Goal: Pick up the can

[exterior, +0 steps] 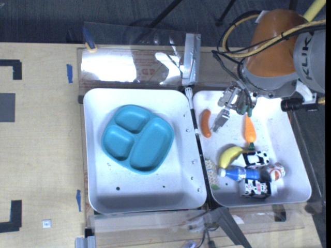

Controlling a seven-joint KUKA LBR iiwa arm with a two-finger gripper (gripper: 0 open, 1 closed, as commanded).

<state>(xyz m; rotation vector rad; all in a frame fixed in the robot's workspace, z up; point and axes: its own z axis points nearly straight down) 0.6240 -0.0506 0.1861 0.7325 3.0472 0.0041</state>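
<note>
poised above the upper part of the right bin (297, 187), the end effector (231, 107) hangs with its 2 fingers spread apart and nothing between them, one finger (221, 120) reaching down toward the bin's left side. the grey arm (289, 50), with its orange band near the frame's top right, reaches in from the right, black and yellow cables looped over it. just left of the lower finger lies an orange-red sausage-shaped toy (206, 123), close to the divider between the 2 bins. a carrot (250, 129) lies just right of the end effector and slightly below it, apart from the fingers. lower in the same bin a yellow banana (230, 155) rests against a cluster of items: a blue bottle (239, 174) lying on its side and a black-and-white patterned carton (256, 188). the can (274, 171), a small red-and-white cylinder, sits at the right edge of that cluster, touching the other items and well apart from the end effector. the left bin (98, 190) holds a blue 3-compartment plate (138, 138) near its middle. both white bins sit side by side on a pale wooden tabletop (39, 138), with a clear plastic sheet (134, 61) catching the light behind the left bin.
</note>
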